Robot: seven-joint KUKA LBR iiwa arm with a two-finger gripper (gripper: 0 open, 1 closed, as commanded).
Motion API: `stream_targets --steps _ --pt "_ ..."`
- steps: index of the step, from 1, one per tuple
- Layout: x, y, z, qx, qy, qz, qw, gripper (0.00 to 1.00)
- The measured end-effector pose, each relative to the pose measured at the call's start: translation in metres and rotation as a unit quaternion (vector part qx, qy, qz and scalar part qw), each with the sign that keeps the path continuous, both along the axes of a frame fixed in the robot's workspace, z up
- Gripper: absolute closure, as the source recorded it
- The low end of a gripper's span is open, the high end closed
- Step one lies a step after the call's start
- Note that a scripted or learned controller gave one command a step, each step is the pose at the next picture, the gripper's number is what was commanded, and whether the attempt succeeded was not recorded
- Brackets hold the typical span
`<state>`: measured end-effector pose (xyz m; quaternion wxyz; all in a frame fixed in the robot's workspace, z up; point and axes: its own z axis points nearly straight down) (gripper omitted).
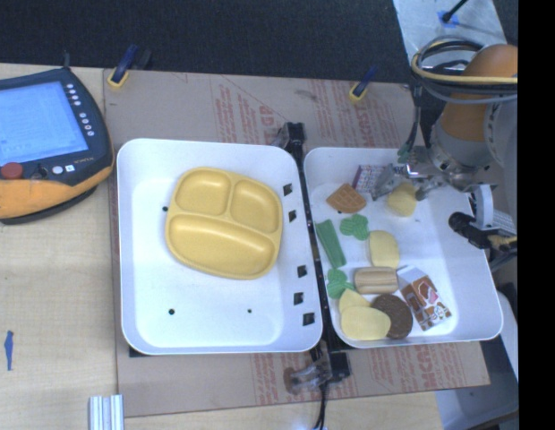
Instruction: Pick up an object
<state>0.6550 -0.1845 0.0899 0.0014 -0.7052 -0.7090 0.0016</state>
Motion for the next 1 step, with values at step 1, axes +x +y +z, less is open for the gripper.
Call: stream_targets --steps 1 --pt "0.0012 -0.0004 0.0139 -0.0011 -0.001 0.002 1.0 1.0"
